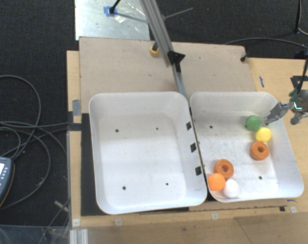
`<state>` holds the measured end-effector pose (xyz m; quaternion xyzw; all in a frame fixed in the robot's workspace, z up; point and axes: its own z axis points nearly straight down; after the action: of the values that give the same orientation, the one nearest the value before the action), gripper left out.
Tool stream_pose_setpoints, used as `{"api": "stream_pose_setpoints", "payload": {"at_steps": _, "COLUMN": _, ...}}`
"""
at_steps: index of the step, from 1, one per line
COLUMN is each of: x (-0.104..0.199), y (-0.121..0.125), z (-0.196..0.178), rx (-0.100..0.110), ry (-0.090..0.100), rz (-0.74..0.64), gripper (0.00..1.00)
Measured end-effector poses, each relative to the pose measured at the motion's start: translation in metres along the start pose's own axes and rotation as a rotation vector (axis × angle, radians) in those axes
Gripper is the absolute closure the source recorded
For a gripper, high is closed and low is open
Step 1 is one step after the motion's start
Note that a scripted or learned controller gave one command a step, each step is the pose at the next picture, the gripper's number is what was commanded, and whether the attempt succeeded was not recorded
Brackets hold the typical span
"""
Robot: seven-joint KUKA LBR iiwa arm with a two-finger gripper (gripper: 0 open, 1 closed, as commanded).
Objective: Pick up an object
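The gripper (274,115) sits low over the right bin (235,101), close to its far right corner, reaching in across the right rim. Whether it is parted or closed cannot be told at this size: the tip reads as one grey slanted shape, and nothing shows clamped in it.

Just off that tip, toward the bin's left wall, lies the green ball (253,122), touching or nearly touching the tip; which of the two, I cannot say. That is the relation the pick turns on: the ball is beside the tip, not under it, so my guess is the arm must shift toward the left wall and drop before any squeeze counts.

The ball looks round, matte, plain green, with no long axis to line up on, so any approach angle should do.

Right beside it, toward the near edge, sits the yellow ball (264,134), touching or almost touching the green one. A sloppy close could nudge the pair apart.

Further toward the near edge, by the right wall, lies an orange ring (259,150). Down at the near left corner huddle a second orange ring (223,168), an orange ball (216,181) and a white ball (231,188), packed together.

The left bin (100,151) lies alongside, well apart from the action.
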<state>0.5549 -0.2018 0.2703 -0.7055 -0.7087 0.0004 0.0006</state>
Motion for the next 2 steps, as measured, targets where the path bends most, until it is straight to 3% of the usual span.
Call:
{"api": "stream_pose_setpoints", "payload": {"at_steps": 1, "x": 0.000, "y": 0.001, "z": -0.002, "rx": -0.004, "ry": -0.001, "rz": -0.001, "gripper": 0.00}}
{"api": "stream_pose_setpoints", "payload": {"at_steps": 2, "x": 0.002, "y": 0.002, "z": 0.039, "rx": 0.000, "ry": 0.000, "rz": 0.001, "gripper": 0.00}}
